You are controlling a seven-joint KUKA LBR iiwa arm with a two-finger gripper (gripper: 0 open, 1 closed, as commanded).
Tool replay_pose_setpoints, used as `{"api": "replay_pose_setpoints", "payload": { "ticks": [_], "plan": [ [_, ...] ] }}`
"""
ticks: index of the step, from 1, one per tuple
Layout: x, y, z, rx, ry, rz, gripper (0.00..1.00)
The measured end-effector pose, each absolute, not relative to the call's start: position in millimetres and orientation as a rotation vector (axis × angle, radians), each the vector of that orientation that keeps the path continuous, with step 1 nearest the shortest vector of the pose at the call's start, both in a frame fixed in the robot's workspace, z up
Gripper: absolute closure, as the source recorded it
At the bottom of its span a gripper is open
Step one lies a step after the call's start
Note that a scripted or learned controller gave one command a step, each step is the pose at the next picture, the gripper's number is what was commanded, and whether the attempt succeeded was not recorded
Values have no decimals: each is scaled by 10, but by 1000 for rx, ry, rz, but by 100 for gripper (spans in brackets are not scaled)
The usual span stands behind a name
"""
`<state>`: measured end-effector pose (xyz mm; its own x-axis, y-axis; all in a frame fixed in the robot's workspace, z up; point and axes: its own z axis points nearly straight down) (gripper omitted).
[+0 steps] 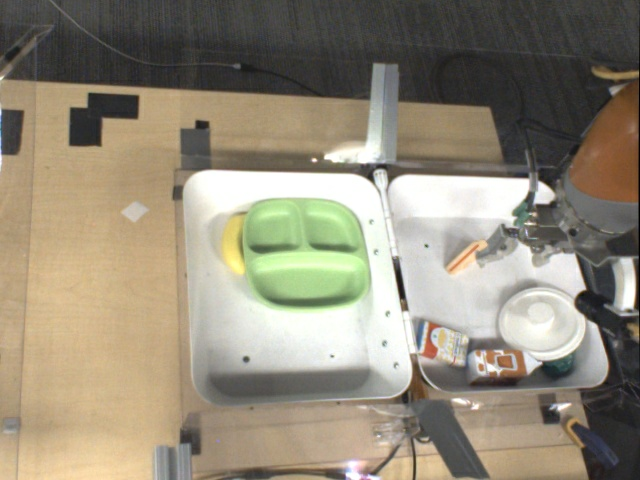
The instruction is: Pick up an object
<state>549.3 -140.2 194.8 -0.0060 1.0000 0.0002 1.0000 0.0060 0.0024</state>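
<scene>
One small orange stick [466,257], something like a carrot, is lying on the floor of the right bin [440,208], a little right of the frame's centre, and it is looking like the thing being gone after. The gripper [497,249] is reaching in from the right edge of the frame, and its dark tip is sitting just beside the stick's right end, touching it or nearly so. Whether the fingers are parted or closed cannot be told at this size, and nothing is visibly being held between them, so no grasp is showing yet.

By my judgement the task is sitting at the approach or contact step: the reach is made, while the closing, the lift and any carry are all left to do. The stick is resting flat on the bin floor and not raised.

Lower in the same bin, a white lidded cup [541,322] is standing near the lower right, with a small carton [441,343] and a brown carton [497,365] lying along the bottom wall. In the left bin [290,363], at the middle of the frame, a green tray [303,252] is lying face up with a yellow thing [232,245] poking out from under its left edge.
</scene>
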Motion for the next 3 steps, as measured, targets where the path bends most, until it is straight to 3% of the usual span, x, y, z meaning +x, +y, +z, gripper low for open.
{"api": "replay_pose_setpoints", "payload": {
  "ticks": [1,2,3],
  "plan": [
    [6118,-1241,884,2228,2207,6,0],
    [5823,-1382,878,1974,2434,6,0],
    [6222,-1130,872,1780,2581,6,0]
  ]
}}
